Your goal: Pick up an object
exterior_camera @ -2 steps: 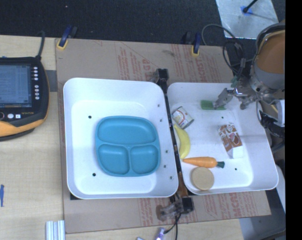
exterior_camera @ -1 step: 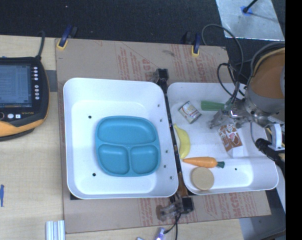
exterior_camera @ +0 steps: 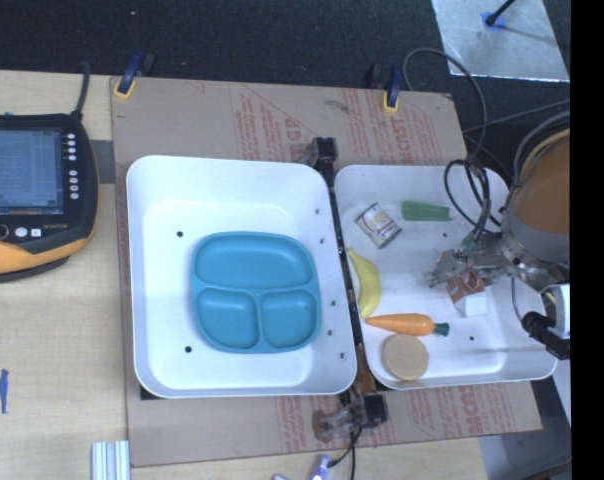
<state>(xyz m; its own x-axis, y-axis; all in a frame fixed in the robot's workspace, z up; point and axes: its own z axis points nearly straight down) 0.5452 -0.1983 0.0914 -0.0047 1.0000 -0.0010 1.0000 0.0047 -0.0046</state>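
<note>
My gripper (exterior_camera: 460, 270) hangs low over the right side of the right bin (exterior_camera: 502, 368), reaching in from the right under the grey arm (exterior_camera: 537, 218). Directly beneath it lies a small brown object (exterior_camera: 466, 288), partly hidden by the gripper, with a small white block (exterior_camera: 476, 307) beside it. I cannot tell whether the gripper touches the brown object. An orange carrot (exterior_camera: 402, 323) lies left of and below the gripper. A yellow banana (exterior_camera: 366, 282) rests along the bin's left wall. A round tan disc (exterior_camera: 405, 358) sits near the front.
A small silver packet (exterior_camera: 380, 224) and a green bar (exterior_camera: 425, 210) lie at the back of the right bin. The left bin (exterior_camera: 162, 198) holds a blue divided plate (exterior_camera: 255, 290). A teach pendant (exterior_camera: 27, 193) lies at the far left. Black cables (exterior_camera: 472, 188) loop above the gripper.
</note>
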